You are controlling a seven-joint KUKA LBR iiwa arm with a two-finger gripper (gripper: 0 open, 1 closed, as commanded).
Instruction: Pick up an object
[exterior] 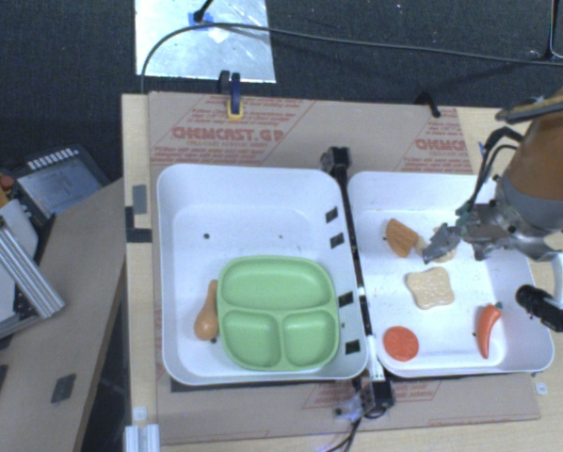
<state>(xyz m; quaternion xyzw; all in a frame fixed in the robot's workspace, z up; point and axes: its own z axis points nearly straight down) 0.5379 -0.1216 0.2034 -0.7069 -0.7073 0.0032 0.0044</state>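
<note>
The right bin (423, 191) holds an orange-brown bread-like piece (402, 237), a pale toast slice (429, 288), a red round slice (401, 343) and an orange-red carrot (488, 328). My gripper (441, 244) hangs low over this bin, just right of the orange-brown piece and above the toast. Nothing shows between its dark tips. In the left bin (244, 196) lie a green divided plate (277, 312) and a tan drumstick-shaped piece (207, 313) at the plate's left.
The arm's grey body with its orange band (545, 172) covers the right bin's far right side. A black clamp (338, 161) sits where the two bins meet at the back. Cardboard (263, 130) lies under the bins.
</note>
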